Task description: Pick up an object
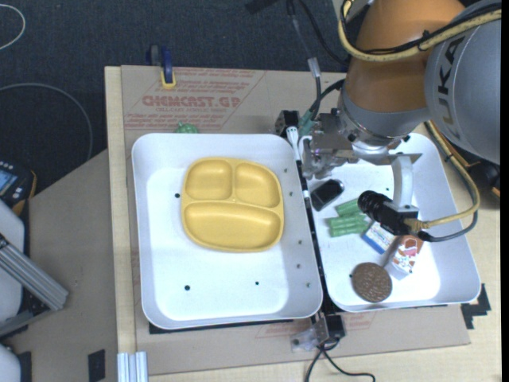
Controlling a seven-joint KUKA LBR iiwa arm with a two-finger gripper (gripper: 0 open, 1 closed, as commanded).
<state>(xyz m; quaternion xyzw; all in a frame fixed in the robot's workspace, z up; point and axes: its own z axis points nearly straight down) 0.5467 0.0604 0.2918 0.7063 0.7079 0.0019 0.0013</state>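
Grey-and-orange arm (pixel 398 62) leans over right bin (pixel 457 281), right of yellow plate (pixel 232 204). Gripper (pixel 318 162) hangs just right of plate; open or closed, cannot tell. Nothing visibly lifted, so pick remains. Brown disc (pixel 371 282), green pieces (pixel 347 218), black block (pixel 326 192) lie right of plate. Disc has clear room; block hugs bin wall nearest plate.

Glossy yellow plastic tray (pixel 232 205)
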